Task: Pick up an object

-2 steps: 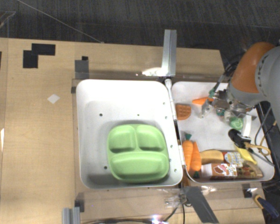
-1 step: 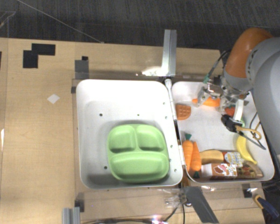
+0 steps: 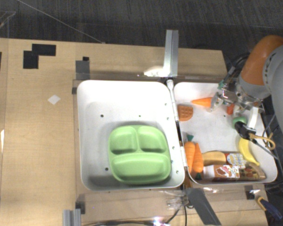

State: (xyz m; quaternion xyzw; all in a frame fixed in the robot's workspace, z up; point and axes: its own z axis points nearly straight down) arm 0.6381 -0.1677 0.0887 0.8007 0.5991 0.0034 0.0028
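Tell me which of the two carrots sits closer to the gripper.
The carrot lying crosswise near the right bin's back wall, its tip beside the gripper. The other carrot lies along the divider toward the front, with a green top.

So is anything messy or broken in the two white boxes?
Nothing looks broken or spilled. The green three-section plastic tray lies flat in the left white bin. In the right white bin, the toy foods are crowded along the near edge, the orange toy carrot and yellow toy banana lying loose. That is jumbled, not odd.
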